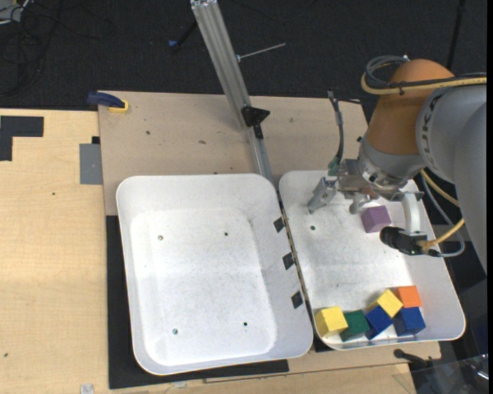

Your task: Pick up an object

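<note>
My pincer [370, 197] hangs over the far part of the right bin [329, 257], and a purple block [375, 217] sits just beneath it. I cannot tell whether I am pinching that block or merely hovering beside it. The other blocks, yellow [331, 318], green [355, 325], blue [379, 322] and orange [408, 295], huddle in the bin's near right corner. The left bin [148, 199] sits alongside on the tabletop [172, 138]. To do this well, I judge I should centre squarely over the purple block, close firmly, then lift straight up, slowly, watching that it rises with me.
</note>
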`<state>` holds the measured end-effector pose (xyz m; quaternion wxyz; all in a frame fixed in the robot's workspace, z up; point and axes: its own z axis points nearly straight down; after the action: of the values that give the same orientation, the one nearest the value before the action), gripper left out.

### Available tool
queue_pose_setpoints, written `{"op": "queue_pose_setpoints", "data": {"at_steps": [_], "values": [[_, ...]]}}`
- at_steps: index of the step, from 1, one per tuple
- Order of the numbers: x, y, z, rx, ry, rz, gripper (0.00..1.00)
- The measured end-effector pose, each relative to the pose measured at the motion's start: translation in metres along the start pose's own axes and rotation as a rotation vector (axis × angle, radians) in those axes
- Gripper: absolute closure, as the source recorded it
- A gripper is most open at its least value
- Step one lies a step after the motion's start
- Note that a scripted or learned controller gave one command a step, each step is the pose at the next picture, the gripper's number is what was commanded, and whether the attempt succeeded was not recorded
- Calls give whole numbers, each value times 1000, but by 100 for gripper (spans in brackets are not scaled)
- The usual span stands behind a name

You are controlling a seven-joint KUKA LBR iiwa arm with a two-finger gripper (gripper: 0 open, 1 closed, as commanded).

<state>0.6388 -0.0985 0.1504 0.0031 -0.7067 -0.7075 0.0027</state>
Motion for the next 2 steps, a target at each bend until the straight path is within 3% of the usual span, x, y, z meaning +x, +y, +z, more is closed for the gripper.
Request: {"op": "queue_pose_setpoints", "data": {"at_steps": [1,2], "values": [[2,-1,54,1,0,2,0],[0,0,41,-3,0,7,100]]}}
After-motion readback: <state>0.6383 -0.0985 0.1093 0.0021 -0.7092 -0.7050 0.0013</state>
